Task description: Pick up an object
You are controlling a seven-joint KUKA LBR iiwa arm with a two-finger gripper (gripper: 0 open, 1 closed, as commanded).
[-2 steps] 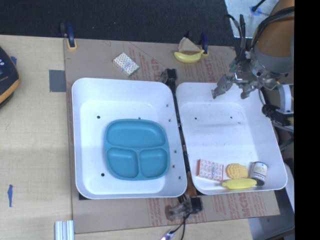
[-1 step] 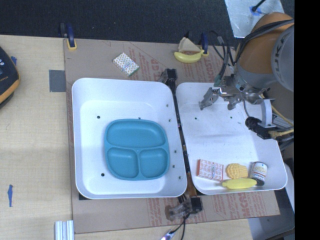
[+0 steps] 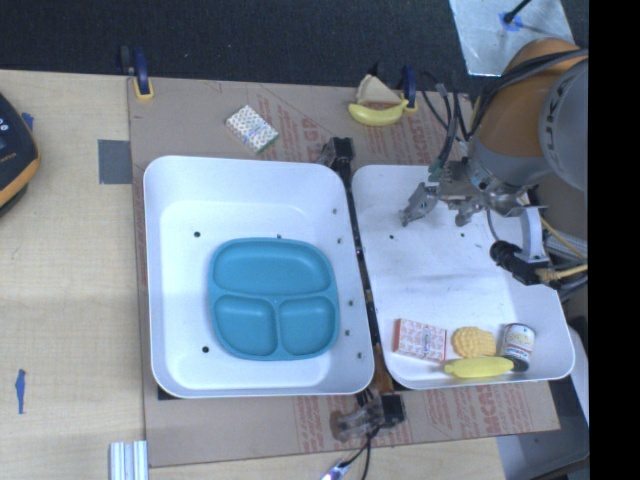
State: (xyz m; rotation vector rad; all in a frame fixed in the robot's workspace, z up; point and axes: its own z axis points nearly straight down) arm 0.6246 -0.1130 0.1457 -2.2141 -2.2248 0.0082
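From my remote seat I saw the gripper (image 3: 438,208) spread open with nothing between its fingers, hovering over the bare far end of the right bin (image 3: 430,268), well apart from the pickable things bunched at that bin's near end: a patterned packet (image 3: 419,339), a round yellow biscuit-like piece (image 3: 474,342), a yellow banana-shaped toy (image 3: 479,368) and a small can (image 3: 518,341). I judged the main risk was closing on air, or nudging those crowded, touching items against the bin's wall. The can's label was too small to read, and the wrist hid part of the bin's far right corner.
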